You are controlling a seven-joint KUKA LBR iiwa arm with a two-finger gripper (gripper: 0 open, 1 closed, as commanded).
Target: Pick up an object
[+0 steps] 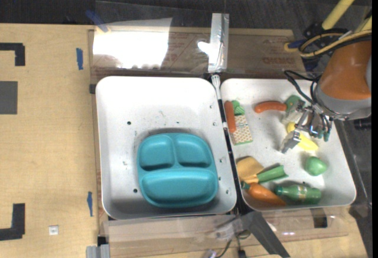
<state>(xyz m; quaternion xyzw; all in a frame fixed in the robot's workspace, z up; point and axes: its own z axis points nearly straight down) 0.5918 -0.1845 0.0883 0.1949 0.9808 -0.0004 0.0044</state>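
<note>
The right white bin (345,177) holds several toy foods. My gripper (299,133) hangs low over the bin's right half, just above and touching the view of a yellow piece (307,144) that it partly hides. A green round fruit (316,166) lies below it. An orange-red pepper (270,107) and a small green item (292,101) lie just up-left of the gripper. I see nothing lifted off the bin floor.
Along the right bin's left side lie an orange sausage (229,117) and a speckled cracker (243,131). Near its front are a tan wedge (248,166), a carrot (264,194) and a green bottle shape (299,193). A teal divided plate (175,168) sits in the left bin (118,103).
</note>
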